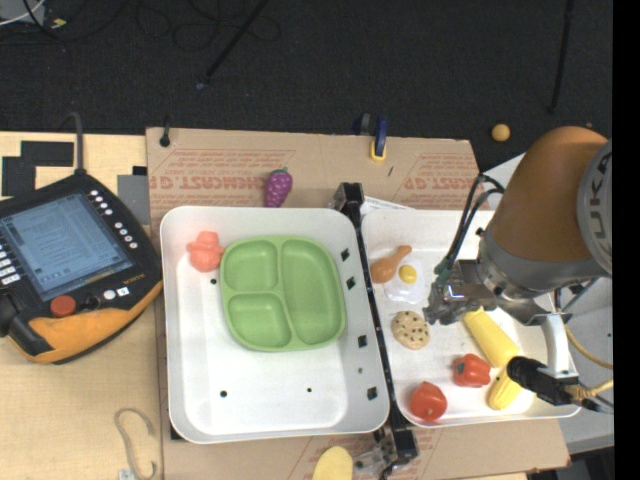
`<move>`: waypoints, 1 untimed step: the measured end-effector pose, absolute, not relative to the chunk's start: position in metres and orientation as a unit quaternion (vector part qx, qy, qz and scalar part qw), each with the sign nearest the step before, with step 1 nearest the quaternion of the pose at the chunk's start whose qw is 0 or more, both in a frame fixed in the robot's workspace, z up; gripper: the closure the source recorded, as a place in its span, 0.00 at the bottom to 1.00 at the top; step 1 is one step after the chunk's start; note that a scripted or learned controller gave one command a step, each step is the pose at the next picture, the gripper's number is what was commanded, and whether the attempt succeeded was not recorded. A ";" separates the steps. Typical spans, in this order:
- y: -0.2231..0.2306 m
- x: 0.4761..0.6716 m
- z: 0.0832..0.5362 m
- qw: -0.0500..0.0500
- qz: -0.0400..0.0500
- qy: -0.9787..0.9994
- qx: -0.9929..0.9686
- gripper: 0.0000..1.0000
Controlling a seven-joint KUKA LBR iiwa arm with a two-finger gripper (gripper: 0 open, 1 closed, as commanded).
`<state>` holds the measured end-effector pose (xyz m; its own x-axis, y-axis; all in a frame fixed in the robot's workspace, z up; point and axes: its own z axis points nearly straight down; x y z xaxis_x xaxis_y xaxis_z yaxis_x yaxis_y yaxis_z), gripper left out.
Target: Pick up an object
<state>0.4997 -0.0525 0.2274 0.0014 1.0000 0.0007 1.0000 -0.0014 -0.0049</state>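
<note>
While the pincer [443, 306] is hovering low in the right bin [432, 236], its opening impossible to tell, just above the cookie [409, 329] lying beside the corn [487, 334], a descent is risking nudging either aside.

Even overhead light, white bins [265, 408] bright, bkgd dark, img slightly soft.

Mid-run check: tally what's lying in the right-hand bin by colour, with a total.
Red: 2, round tomato toy and small pepper toy
Yellow: 3, long corn cob toy, short chunky piece, small round piece
Brown or tan: 2, speckled cookie toy and drumstick toy
Total: 7
</note>
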 end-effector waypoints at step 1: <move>-0.061 0.504 0.220 0.002 0.002 -0.707 -0.708 1.00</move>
<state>0.5042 -0.0614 0.2198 0.0016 1.0000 0.0002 1.0000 -0.0016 -0.0046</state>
